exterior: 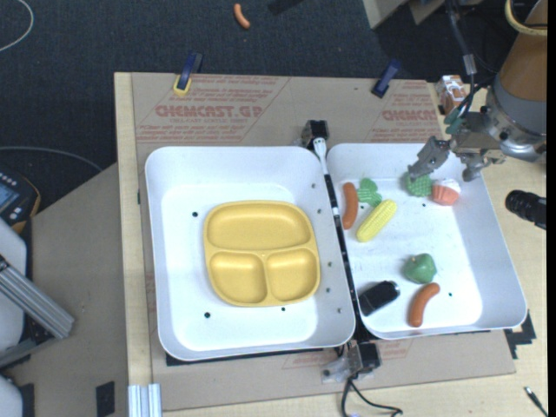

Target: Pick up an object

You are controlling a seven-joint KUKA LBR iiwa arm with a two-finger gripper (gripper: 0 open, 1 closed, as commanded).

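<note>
The right bin holds several toy foods. A small green piece and a salmon-and-white piece lie near its far edge. An orange sausage, a green vegetable and a yellow corn cob lie at its left. A green pepper, a black block and a second sausage sit towards the front. My gripper hovers open over the far edge, just above the small green and salmon pieces, with nothing between its fingers.
The left bin holds a yellow compartment plate. A black hinge piece sits between the bins at the back. Blue clamps grip the board's far edge.
</note>
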